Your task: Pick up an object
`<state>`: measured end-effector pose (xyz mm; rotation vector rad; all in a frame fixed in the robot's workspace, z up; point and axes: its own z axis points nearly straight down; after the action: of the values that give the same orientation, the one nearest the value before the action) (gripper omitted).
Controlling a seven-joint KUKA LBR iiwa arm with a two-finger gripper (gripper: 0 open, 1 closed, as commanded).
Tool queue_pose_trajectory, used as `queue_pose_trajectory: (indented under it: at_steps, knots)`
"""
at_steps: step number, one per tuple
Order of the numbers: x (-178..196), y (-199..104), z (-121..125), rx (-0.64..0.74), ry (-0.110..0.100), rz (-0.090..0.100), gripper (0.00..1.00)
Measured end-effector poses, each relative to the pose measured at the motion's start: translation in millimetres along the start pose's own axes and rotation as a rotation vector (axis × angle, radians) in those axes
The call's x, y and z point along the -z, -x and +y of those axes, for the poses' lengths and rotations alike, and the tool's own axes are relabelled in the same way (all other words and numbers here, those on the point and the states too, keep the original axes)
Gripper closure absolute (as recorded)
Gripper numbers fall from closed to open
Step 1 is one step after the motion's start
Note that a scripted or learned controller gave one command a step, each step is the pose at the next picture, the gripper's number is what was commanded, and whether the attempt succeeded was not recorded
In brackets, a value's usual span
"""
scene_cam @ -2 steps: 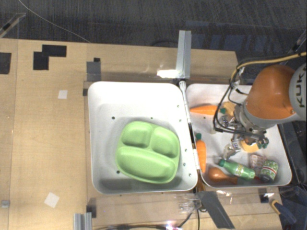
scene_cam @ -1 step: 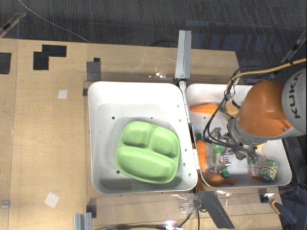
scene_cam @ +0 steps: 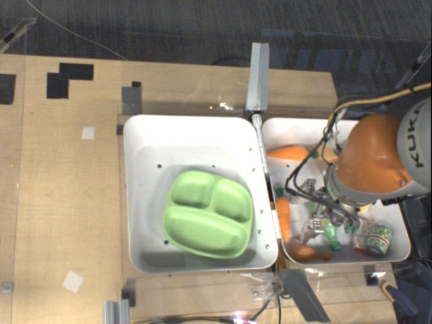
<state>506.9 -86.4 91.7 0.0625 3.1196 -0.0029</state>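
My gripper (scene_cam: 322, 225) reaches down into the right bin (scene_cam: 297, 132), under the orange wrist band (scene_cam: 371, 155). Its fingertips sit among small items near the bin's front. An orange carrot-like piece (scene_cam: 288, 154) lies at the bin's back left, and another orange piece (scene_cam: 283, 219) runs along the left wall. A brown-orange item (scene_cam: 309, 252) rests at the front. A small green object (scene_cam: 333, 235) lies right by the fingertips; whether it is held is unclear. A crumpled printed packet (scene_cam: 372, 238) lies at the front right.
The left bin (scene_cam: 145, 147) holds a green three-compartment tray (scene_cam: 208, 213). A metal post (scene_cam: 257, 76) stands behind the divider between the bins. Cables loop beside the wrist over the right bin.
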Motion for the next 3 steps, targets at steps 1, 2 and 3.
queue_pose_trajectory:
  at_steps: [1,2,3]
  knots:
    - [13.7,5.6,1.1,0.006,-0.002,-0.019,1.0]
    - [112.2,-11.1,52.3,-0.071,0.003,0.005,1.0]
    - [146.9,22.2,108.4,-0.25,0.002,0.011,1.0]
